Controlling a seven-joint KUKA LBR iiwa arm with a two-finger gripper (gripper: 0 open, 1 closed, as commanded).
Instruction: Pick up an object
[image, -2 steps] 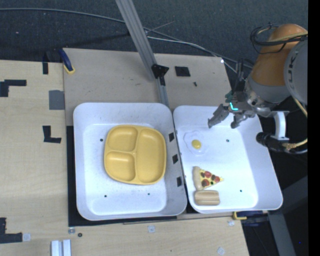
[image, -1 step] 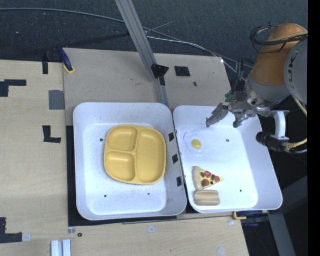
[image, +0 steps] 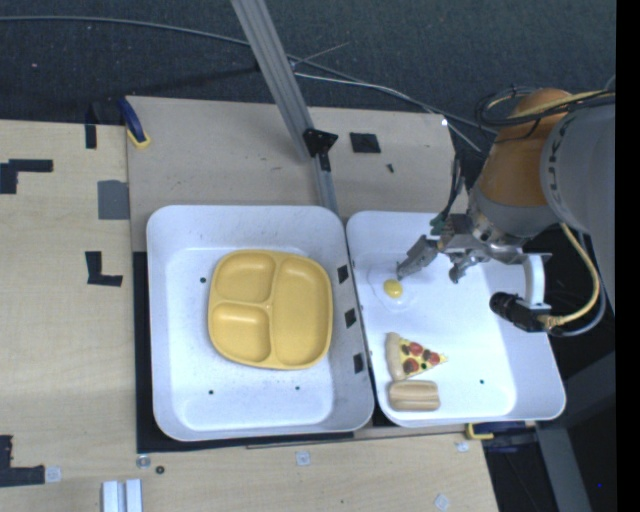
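Observation:
In the right bin (image: 520, 360) lie a small yellow round piece (image: 394, 290), a toy pizza slice (image: 412, 355) and a tan bread roll (image: 414, 396). My gripper (image: 438, 264) hangs over the upper part of this bin, its fingers spread apart. The left finger (image: 412, 262) points down-left toward the yellow piece and ends just up and to the right of it. Nothing is between the fingers. The pizza slice and roll lie lower in the bin, apart from the gripper.
A yellow divided plate (image: 270, 307) rests in the left bin (image: 180, 390). A grey metal post (image: 290, 95) slants down to the bins' upper junction. Cables run across the dark floor (image: 400, 60) above the bench, and a black hose fitting (image: 515, 310) hangs beside the wrist.

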